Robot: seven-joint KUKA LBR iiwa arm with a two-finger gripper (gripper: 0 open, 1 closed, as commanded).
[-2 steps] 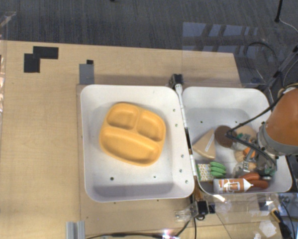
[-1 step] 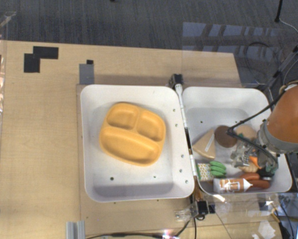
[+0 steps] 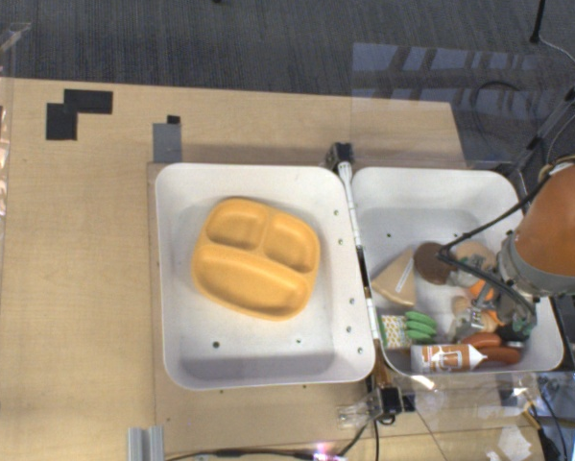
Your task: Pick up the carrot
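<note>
Plainly, the pick was not finished. The carrot (image 3: 498, 354) lay flat in the right bin (image 3: 431, 192), close to its near wall, just behind a white bottle (image 3: 445, 358) on its side. The claw (image 3: 498, 315) hung low over the clutter just above the carrot, at the end of the arm (image 3: 561, 233) with its orange band. Whether it was apart or together I could not tell, as wires and dark parts crowded it. Nothing showed clamped in it, and the carrot seemed to rest among the other things. By my judgement the reach was mostly made, while the grip and the lift were left to do.

The count: two white bins on the desk (image 3: 76, 277). The left bin (image 3: 258, 339) held one yellow tray (image 3: 256, 257) with three hollows. The right bin held one carrot, one bottle, one green bunch like pea pods (image 3: 419, 326), one brown round thing (image 3: 431, 259) and one tan flat piece (image 3: 395, 281). Smaller bits under the claw were too tangled to count.
</note>
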